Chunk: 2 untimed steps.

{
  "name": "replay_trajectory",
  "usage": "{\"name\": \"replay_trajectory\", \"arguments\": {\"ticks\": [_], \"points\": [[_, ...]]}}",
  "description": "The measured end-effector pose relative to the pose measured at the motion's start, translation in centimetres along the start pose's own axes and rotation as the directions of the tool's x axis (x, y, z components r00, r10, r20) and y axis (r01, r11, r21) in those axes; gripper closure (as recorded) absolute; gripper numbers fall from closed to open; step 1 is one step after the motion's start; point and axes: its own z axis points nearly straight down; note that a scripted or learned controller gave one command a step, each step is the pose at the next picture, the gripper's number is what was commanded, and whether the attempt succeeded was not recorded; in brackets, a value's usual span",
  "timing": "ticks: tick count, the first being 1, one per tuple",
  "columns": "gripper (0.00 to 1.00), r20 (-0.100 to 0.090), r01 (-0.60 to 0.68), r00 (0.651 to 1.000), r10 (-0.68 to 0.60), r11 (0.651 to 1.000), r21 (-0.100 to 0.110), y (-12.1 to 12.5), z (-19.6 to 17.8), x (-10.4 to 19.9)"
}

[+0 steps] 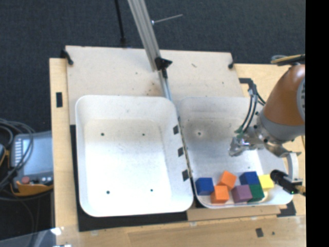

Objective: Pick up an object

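While the grey arm's two-finger gripper (237, 147) hangs over the right-hand shallow white plastic bin (216, 118), whether its fingers are spread cannot be told. Small coloured cubes cluster at that bin's near edge: blue (204, 185), two orange (228, 178), purple (241, 193), green (256, 191), yellow (266, 181). The left white bin (128, 153) sits beside it on the wooden bench (149, 71).

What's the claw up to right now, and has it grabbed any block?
Claw above right bin, nothing seen in it. Blocks clustered at bin's near edge, untouched. Nothing in the way.
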Motion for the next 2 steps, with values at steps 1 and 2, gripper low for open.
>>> {"name": "replay_trajectory", "arguments": {"ticks": [1,2], "points": [[1.00,0.000,0.001,1.000,-0.001,1.000,-0.001,-0.1,-6.0,0.6],[1.00,0.000,0.002,1.000,-0.002,1.000,0.001,0.2,-10.4,0.5]]}}
